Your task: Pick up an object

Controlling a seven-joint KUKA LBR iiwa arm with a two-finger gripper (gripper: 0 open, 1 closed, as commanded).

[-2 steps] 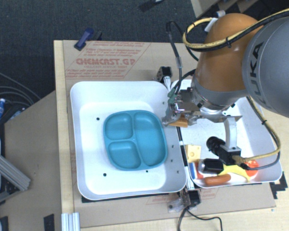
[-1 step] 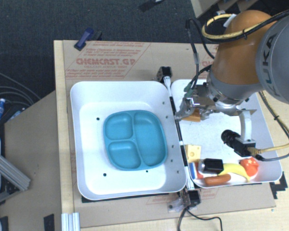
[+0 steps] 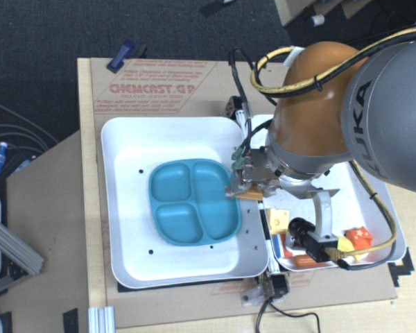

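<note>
From my seat, the arm [image 3: 347, 109] comes in from the right and covers most of the right bin [image 3: 395, 245], with its wrist hanging over the wall between the two bins. The jaws [image 3: 244, 186] sit low at that divide, just at the right rim of the blue divided plate [image 3: 193, 201], which lies flat near the middle of the left bin [image 3: 125, 186]. I cannot tell how far apart the jaws stand, or whether anything is between them; a small tan piece shows at the tip, but it is too small to read.

Candidate objects are two groups: the blue plate on the left, and in the right bin a yellow cheese-like wedge [image 3: 279, 221], an orange die-like block [image 3: 359, 237] and a small yellow piece [image 3: 347, 244], all close together near the front.

If the plate is the target, I judge the rim is the only purchase: I would come down straddling the right edge, one side inside the compartment and one outside, then close firmly and lift slowly, since a flat plate held by one edge will tend to tilt and slip. I would also keep clear of the bin wall beside it.
</note>
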